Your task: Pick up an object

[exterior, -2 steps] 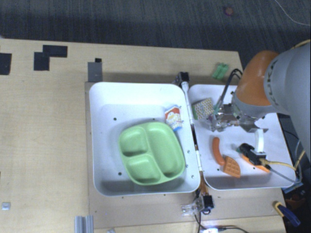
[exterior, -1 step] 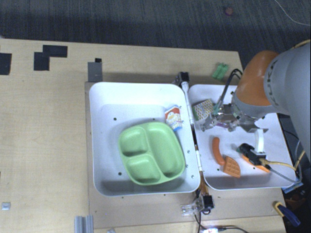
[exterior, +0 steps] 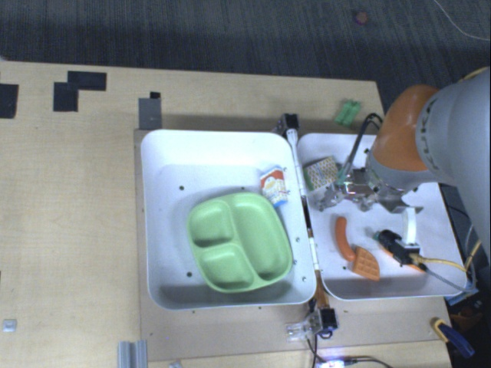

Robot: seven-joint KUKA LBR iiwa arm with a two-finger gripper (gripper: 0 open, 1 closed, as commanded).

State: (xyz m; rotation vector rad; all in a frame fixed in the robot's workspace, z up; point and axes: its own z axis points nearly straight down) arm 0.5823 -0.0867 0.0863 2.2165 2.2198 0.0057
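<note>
My gripper (exterior: 331, 198) is low in the right bin (exterior: 437, 205), close to its left wall, with the grey and orange arm reaching in from the right. A small grey-green checkered pad (exterior: 320, 172) lies just beyond the gripper, towards the back of the bin. An orange sausage (exterior: 341, 236) lies just in front of the gripper. Beside the sausage's near end sits a brown waffle-like piece (exterior: 366, 266). Nothing can be seen held by the gripper.
The left bin (exterior: 165, 205) holds a green divided plate (exterior: 239, 241) and a small white, red and blue packet (exterior: 274, 184) near its right wall. A green object (exterior: 347, 112) lies on the bench behind the right bin.
</note>
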